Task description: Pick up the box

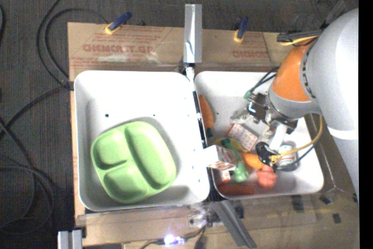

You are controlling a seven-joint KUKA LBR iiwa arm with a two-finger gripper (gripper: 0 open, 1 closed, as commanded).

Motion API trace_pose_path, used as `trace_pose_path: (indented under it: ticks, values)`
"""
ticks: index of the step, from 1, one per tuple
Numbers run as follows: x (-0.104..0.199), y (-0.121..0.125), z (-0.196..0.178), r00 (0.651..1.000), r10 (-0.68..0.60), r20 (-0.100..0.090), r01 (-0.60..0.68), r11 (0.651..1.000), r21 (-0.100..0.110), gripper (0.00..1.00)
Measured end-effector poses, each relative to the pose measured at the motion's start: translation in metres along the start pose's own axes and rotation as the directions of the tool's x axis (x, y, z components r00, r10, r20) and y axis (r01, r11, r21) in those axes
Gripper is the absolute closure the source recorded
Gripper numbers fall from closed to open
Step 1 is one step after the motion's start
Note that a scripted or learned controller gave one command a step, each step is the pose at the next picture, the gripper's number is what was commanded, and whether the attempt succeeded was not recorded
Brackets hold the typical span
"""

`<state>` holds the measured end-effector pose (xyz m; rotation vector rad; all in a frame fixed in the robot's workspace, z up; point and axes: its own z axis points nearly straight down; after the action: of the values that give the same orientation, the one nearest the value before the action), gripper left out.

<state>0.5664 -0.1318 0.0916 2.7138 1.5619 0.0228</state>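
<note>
Bins (128, 96) (227, 87), two; green tray (134, 160), one

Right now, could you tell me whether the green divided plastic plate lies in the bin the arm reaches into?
No, the green divided plastic plate lies in the other white bin, away from the arm.

Two bins side by side on cardboard sheet (134, 44): left bin (134, 87), right bin (233, 87), walls touching at centre. Divided plate (134, 161) in left bin, toward front. In right bin, carrot (205, 114) along left wall. Box (242, 135) mid-bin, right of carrot. Gripper (253, 118) just behind box, on its right. Small carton (220, 167) at front-left, toy food pile (256, 175) beside it along front. Two clamps (118, 21) on sheet's rear edge.
</note>
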Motion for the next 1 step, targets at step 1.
trace_pose_path:
  ticks: [1]
  values:
    - [-0.0077, 0.0073, 0.001, 0.977, -0.213, 0.005, 0.213, 0.977, 0.008, 0.0]
